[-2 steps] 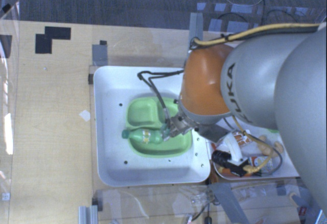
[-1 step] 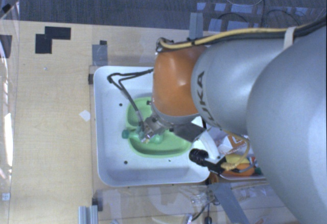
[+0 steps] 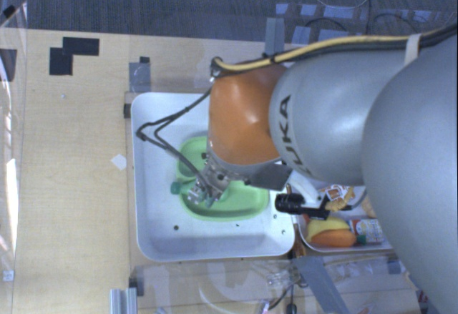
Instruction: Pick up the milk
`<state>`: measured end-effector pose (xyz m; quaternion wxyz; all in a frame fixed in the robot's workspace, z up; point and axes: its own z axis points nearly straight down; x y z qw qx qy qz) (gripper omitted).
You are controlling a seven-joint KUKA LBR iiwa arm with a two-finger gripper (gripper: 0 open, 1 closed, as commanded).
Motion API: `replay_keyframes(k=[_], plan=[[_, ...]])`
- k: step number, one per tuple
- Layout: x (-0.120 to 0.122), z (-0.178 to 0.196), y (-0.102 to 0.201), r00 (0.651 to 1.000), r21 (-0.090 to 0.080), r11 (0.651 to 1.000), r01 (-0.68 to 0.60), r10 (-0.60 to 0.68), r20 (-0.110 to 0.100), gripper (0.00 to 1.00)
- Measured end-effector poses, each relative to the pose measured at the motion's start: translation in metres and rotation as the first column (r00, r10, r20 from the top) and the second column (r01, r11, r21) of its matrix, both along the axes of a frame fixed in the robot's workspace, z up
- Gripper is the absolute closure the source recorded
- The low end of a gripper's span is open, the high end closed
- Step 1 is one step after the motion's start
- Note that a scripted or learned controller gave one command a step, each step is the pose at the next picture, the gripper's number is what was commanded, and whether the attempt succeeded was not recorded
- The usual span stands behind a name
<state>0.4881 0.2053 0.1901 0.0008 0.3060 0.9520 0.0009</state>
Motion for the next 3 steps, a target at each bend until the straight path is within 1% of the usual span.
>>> replay_keyframes(k=[1,2,3], plan=[[0.0,0.007,0.031,0.999,0.001,0.999,0.034,-0.034,0.001,1.0],[0.008,-0.01,0.021,0.74,-0.001,0.74,-0.672,0.672,0.003,1.0],[0.006,0.008,0.031,0.592,-0.004,0.592,-0.806,0.806,0.006,1.0]])
